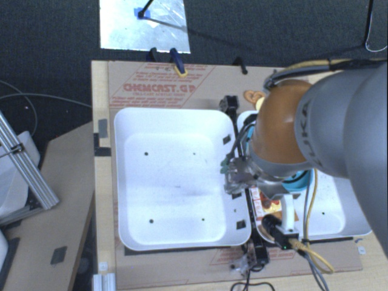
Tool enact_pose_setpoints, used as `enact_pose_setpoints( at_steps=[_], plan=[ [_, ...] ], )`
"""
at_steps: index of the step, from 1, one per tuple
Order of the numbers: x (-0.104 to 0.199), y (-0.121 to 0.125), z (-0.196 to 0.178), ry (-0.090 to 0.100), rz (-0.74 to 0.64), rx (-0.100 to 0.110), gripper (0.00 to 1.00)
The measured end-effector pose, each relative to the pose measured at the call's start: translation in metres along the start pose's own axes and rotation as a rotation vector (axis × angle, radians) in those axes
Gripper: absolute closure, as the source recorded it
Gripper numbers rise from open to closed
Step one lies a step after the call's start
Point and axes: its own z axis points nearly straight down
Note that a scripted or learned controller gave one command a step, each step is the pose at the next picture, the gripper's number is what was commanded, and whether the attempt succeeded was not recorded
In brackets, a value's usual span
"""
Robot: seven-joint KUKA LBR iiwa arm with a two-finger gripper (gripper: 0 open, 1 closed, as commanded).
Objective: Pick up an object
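Reaching into the right bin (339, 223), my tool (237, 180) hides its state; the red-printed packet (267, 204) looks light, graspable by an edge.

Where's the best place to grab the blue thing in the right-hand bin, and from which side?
The blue thing shows a curved edge below the arm, so it is probably rounded. Pinching across that exposed rim from straight above looks safest, since it lies low in the right bin. The arm hides the rest, so its full shape is unclear.
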Motion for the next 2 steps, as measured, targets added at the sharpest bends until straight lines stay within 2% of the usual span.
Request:
enact_pose_setpoints(
  at_steps=[1, 2],
  plan=[
    [0.078, 0.001, 0.079, 0.001, -0.001, -0.004, 1.00],
    [0.062, 0.004, 0.111, -0.001, 0.009, -0.010, 1.00]
  ],
)
